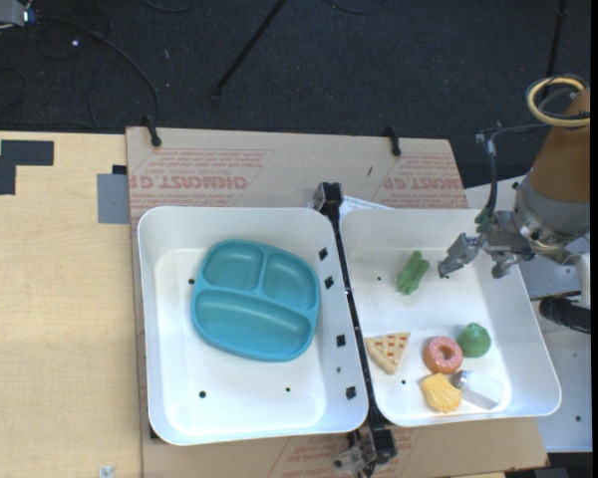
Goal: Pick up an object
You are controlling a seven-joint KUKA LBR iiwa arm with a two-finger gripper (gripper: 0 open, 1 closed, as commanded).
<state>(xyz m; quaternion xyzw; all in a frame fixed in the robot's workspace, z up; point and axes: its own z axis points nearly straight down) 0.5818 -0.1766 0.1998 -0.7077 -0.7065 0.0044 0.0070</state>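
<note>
The right bin (538, 366) holds several toy foods: a green pickle-like piece (413, 272), a waffle wedge (389, 350), a pink donut (443, 354), a round green piece (473, 340), a yellow piece (441, 393) and a small grey-white item (479, 389). My gripper (480, 260) hangs over the bin's upper right part, to the right of the green pickle-like piece and apart from it. Its fingers are spread open with nothing between them.
The left bin (169, 366) holds a teal divided plate (256, 299). A black divider (342, 297) runs between the two bins. Cardboard (229, 172) lies under the bins, and a wooden bench top (50, 317) extends to the left.
</note>
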